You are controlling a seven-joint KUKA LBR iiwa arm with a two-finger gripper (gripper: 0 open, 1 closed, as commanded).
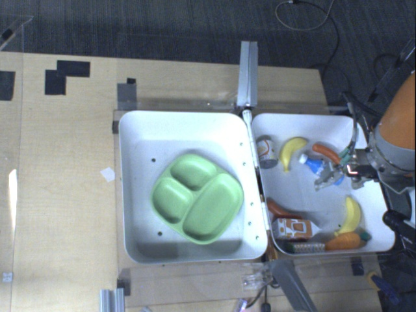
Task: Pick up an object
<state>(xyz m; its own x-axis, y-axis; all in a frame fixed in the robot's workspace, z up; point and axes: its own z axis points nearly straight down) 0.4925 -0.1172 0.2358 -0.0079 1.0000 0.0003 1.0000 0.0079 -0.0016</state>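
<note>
My gripper [330, 177] hangs over the middle of the right bin [338, 125], reaching in from the right on the grey arm with the orange band [400, 119]. A small blue object [313, 164] lies just to its upper left, next to a red-orange pepper-like piece [325, 152]. Left of them lies a yellow banana [292, 152], with a small can [264, 149] beside it. A second banana [351, 214] lies below the gripper at the right. I see nothing held in the gripper.
Along the right bin's front wall lie a red sausage [279, 208], a small orange box [292, 228], a dark flat item [307, 246] and an orange carrot [344, 241]. The left bin [140, 142] holds a green divided plate [198, 197]. A metal post [247, 77] stands between the bins.
</note>
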